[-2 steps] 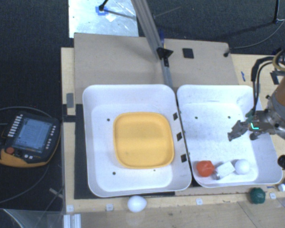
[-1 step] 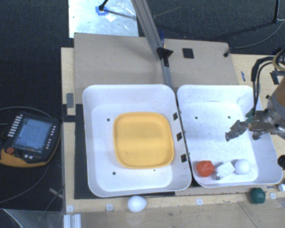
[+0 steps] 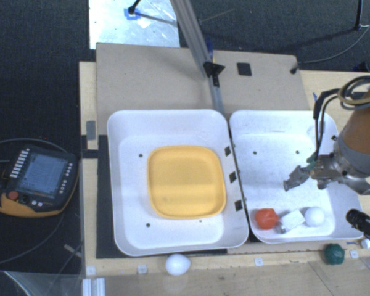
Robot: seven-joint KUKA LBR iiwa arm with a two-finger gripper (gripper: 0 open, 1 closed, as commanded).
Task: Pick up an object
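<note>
In the right bin (image 3: 265,134), three small things lie along the front wall: a red object (image 3: 266,218), a white block (image 3: 291,220) and a white ball (image 3: 314,215). My gripper (image 3: 298,179) hangs over the right half of this bin, above and slightly behind these objects, apart from them. Nothing shows in its grasp. The grey arm with its orange band (image 3: 361,137) comes in from the right edge.
A yellow square plate (image 3: 187,181) lies in the left bin (image 3: 126,165). A white egg-shaped object (image 3: 177,264) and a green ball (image 3: 333,253) rest on the bench outside the bins' front edge. A teach pendant (image 3: 34,180) lies on the floor at left.
</note>
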